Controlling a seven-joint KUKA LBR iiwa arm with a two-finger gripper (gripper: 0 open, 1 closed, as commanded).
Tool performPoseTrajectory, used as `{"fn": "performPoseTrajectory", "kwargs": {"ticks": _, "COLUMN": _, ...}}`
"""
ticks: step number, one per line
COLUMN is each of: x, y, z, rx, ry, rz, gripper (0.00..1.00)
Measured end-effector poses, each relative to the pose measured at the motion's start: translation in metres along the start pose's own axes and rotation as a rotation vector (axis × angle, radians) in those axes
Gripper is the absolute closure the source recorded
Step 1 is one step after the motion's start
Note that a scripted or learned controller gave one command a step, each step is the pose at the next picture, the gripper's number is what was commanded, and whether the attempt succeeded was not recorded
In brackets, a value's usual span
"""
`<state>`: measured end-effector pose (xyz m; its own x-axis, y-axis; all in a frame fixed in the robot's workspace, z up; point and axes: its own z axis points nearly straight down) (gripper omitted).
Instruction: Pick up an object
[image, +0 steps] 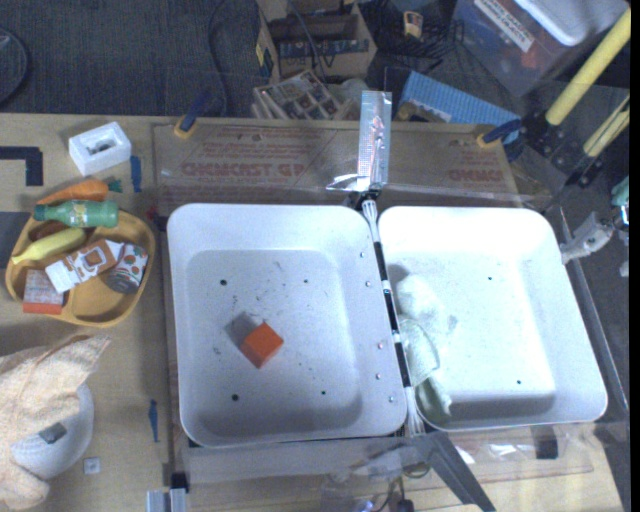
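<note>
Nearest the camera, a tan cloth (40, 390) lies bunched on the bench at the lower left, with a small white rounded object (55, 440) touching its lower edge. Just past these stand the two shallow white bins, touching along their inner walls. In the left bin (200, 240) an orange block (263, 345) sits alone on the floor, a little toward the near side and left of the middle, well apart from every wall; a grey patch adjoins its upper left, and whether that is a face of the block or a shadow cannot be told. Dark specks are scattered over the floor around it. In the right bin (560, 300) a pale crumpled wad (420, 310) lies against the inner left wall, and a greenish piece (432, 395) rests just nearer, in the bin's near left corner. To the left of the bins, a yellow bowl (100, 310) holds a green bottle (80, 213), a yellow banana-shaped item (45, 243) and some printed cards. Farther back, a small white box (100, 148) stands on the bench. Behind the bins, a clear sheet with red lettering (260, 165) spans their width, and a shiny silver strip (375, 140) stands upright at its middle. At the far right, a yellow pole (595, 60) slants upward.
</note>
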<state>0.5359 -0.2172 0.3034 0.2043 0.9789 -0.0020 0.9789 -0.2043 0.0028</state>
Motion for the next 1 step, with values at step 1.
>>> {"fn": "performPoseTrajectory", "kwargs": {"ticks": 1, "x": 0.0943, "y": -0.0257, "z": 0.1250, "rx": 0.005, "ry": 0.002, "rz": 0.109, "gripper": 0.00}}
